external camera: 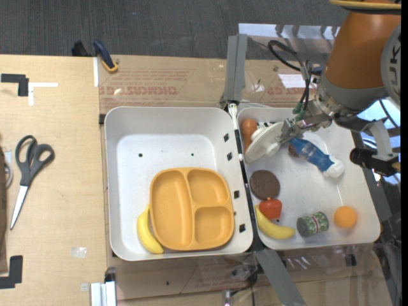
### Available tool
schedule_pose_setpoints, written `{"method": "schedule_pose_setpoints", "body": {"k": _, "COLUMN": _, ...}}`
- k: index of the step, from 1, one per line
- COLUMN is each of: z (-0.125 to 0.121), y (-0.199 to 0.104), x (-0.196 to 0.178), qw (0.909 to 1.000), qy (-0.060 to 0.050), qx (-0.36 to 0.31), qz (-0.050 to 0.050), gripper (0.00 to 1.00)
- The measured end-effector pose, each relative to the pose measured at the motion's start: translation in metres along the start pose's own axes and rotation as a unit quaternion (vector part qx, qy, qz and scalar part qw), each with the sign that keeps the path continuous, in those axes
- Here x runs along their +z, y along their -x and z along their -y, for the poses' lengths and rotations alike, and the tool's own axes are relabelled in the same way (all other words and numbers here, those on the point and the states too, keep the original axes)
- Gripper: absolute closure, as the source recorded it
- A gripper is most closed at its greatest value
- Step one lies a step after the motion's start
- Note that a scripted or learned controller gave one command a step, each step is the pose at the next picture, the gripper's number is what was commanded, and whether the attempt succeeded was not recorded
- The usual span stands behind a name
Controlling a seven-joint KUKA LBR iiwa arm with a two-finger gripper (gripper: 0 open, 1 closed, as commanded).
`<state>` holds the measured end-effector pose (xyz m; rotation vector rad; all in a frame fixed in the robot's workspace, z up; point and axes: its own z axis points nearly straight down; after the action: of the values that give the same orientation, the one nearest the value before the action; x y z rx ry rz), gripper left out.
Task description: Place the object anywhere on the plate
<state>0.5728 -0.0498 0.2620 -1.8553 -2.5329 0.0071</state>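
1. The gripper (288, 132) sits low over the right bin (357, 234), beside a white object (262, 142); how its jaws stand I cannot tell.
2. A blue bottle (312, 154) lies just right of it, an orange piece (248, 129) just beyond the white object.
3. Nearer the camera lie a brown disc (264, 183), tomato (270, 208), banana (275, 228), can (313, 223) and orange (345, 217).
4. The plate (190, 208) waits well to the left in the other bin (127, 171), over a second banana (146, 234), likely the drop target.

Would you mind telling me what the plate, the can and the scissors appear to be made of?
Plate: probably moulded plastic, with uniform yellow-orange colour, soft sheen and rounded compartment ridges. Can: likely metal under a green printed label, or a plastic toy copy; too small to tell. Scissors: bright metal blades with dark, matte handles, probably plastic.
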Motion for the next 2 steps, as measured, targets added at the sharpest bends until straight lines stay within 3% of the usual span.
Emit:
{"method": "schedule_pose_setpoints", "body": {"k": 1, "z": 0.036, "y": -0.061, "x": -0.019, "qw": 0.9979, "qy": 0.001, "qx": -0.065, "qz": 0.000, "gripper": 1.00}}
{"method": "schedule_pose_setpoints", "body": {"k": 2, "z": 0.047, "y": -0.126, "x": -0.056, "qw": 0.9908, "qy": 0.002, "qx": -0.135, "qz": 0.000, "gripper": 1.00}}
